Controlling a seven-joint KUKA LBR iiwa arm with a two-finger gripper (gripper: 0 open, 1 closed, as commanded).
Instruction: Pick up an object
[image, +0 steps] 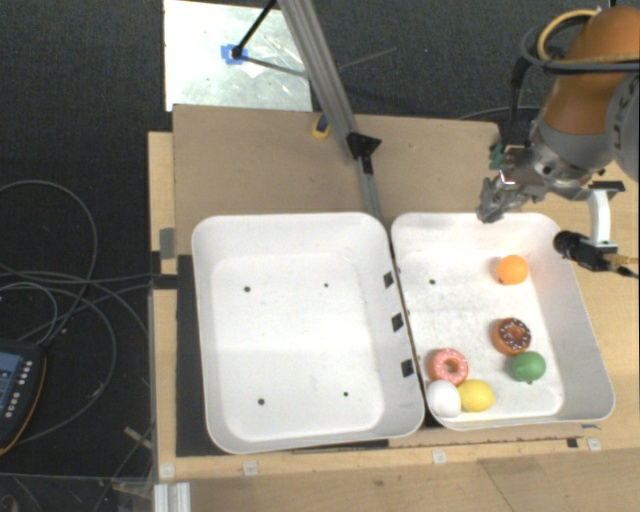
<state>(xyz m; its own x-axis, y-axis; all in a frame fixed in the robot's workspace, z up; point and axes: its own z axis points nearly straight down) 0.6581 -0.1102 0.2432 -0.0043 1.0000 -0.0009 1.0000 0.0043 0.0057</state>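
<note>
Altogether, right bin: two donuts, four fruits.

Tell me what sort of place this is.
Probably a robotics lab bench for pick-up trials. A grey and orange arm's gripper hangs over the right white bin, which holds toy food such as an orange ball, and loose cables trail across the dark floor.

six items lie in the right bin, left bin beside.
</note>
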